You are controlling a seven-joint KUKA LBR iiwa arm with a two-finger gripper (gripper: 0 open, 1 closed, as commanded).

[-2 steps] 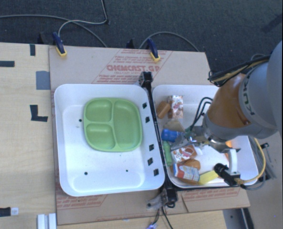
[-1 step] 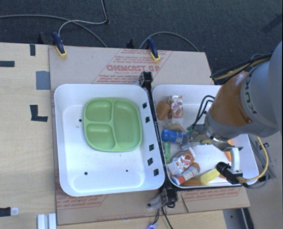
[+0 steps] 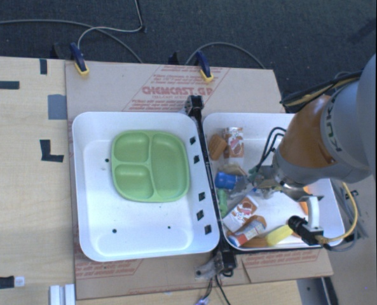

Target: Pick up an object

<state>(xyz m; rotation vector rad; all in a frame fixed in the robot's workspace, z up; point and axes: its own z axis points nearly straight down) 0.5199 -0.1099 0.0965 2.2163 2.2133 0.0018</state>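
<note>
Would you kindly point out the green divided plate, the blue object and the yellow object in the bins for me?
green divided plate (image 3: 151, 166): camera view, on the ridge between its compartments.
blue object (image 3: 226, 181): camera view, on the middle of its body.
yellow object (image 3: 279, 236): camera view, on its top surface.

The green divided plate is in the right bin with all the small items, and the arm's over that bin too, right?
Not quite. The camera view shows the green divided plate in the left bin. The small items and arm are at the right bin.
</note>
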